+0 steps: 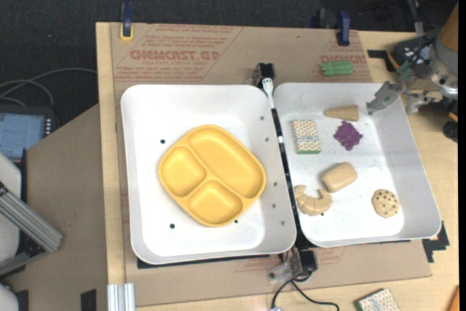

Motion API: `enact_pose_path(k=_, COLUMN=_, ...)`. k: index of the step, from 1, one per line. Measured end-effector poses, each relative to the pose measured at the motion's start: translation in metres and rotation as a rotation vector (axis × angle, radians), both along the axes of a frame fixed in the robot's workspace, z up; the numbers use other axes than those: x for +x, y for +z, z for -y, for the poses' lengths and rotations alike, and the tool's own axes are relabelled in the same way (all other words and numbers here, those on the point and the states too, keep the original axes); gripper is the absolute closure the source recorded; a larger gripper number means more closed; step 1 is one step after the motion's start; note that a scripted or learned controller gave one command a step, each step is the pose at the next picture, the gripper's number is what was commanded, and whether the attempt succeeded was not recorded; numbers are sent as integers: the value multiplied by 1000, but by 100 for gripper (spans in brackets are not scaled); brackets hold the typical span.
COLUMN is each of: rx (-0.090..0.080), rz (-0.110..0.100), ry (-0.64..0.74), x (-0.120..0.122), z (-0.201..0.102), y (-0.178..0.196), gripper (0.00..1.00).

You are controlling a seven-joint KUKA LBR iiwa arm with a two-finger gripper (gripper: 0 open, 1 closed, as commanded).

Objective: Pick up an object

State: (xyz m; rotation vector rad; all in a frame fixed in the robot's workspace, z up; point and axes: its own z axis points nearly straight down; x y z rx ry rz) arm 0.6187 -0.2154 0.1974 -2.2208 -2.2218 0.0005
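The tool hangs at the far right corner of the right bin, over its rim, with the grey arm behind it at the picture's right edge. One slim grey finger slants down toward the bin floor; whether the tool stands wide or narrow I cannot tell, and nothing shows between its fingers.

Just left of the tool, nearest to it, a tan wedge lies on the bin floor. Below and left of the tool sits a purple grape bunch, and further left of that a patterned cracker near the bin's left wall. Well below the tool lie a tan bread roll, a croissant touching or just beside the roll's lower left, and a chip cookie toward the near right corner.

Up and left of the tool, outside the bins, a green piece rests on the tabletop, which is covered with printed brown board.

Far left of the tool is the left bin, with a yellow three-part plate lying flat in its middle.
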Motion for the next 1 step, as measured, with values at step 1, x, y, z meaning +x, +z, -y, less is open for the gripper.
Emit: enact_pose_path(k=1, rx=11, rz=-3, ry=2, x=4, z=1, y=-117, gripper=0)
